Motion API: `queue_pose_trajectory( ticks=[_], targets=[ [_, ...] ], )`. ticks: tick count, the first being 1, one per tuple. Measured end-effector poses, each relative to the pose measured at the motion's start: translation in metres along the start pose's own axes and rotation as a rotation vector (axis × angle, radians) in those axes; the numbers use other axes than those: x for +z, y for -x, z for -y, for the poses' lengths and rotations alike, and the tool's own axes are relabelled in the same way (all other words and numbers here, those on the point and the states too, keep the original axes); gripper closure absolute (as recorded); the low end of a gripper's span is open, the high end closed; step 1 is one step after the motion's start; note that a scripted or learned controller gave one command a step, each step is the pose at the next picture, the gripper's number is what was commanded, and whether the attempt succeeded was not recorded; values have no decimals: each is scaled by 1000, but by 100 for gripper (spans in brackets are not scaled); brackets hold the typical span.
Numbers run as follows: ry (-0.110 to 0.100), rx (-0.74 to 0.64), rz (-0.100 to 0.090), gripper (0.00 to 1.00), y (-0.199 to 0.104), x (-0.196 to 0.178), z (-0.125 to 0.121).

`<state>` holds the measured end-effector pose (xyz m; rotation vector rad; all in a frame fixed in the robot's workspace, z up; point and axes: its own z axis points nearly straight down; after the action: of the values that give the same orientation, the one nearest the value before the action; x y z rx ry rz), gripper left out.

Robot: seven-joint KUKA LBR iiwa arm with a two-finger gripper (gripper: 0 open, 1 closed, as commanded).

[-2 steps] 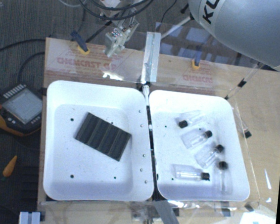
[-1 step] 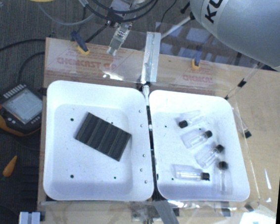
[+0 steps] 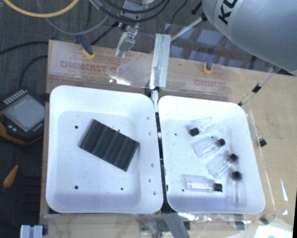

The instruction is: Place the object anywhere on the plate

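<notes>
- The arm (image 3: 253, 21) is cut off by my top edge; I see just a grey casing with part of its lettering.
- The gripper (image 3: 127, 41) sits high and small; I cannot tell how it stands.
- The clear vials (image 3: 209, 146) blur against the white right bin (image 3: 252, 132); only their black caps read clearly.
- The yellow cable (image 3: 33, 8) leaves the frame at the top.

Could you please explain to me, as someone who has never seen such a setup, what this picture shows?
A single camera above a bench looks down at a slant. The large grey shape at the top right is a robot arm; its gripper hangs beyond the bins, near the top. On the bench sit two shallow white bins. The left bin holds a dark ribbed plate, lying flat. The right bin holds several small clear bottles with black caps. The bottles all lie in their bin.
</notes>
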<state>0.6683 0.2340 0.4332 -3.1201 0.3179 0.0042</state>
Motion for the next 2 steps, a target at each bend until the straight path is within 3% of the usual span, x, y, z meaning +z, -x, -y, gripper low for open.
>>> queue_pose_trajectory(
  ticks=[1, 2],
  targets=[
    [0, 498, 2, 100, 0, 0, 0],
    [2, 0, 0, 100, 0, 0, 0]
  ],
)
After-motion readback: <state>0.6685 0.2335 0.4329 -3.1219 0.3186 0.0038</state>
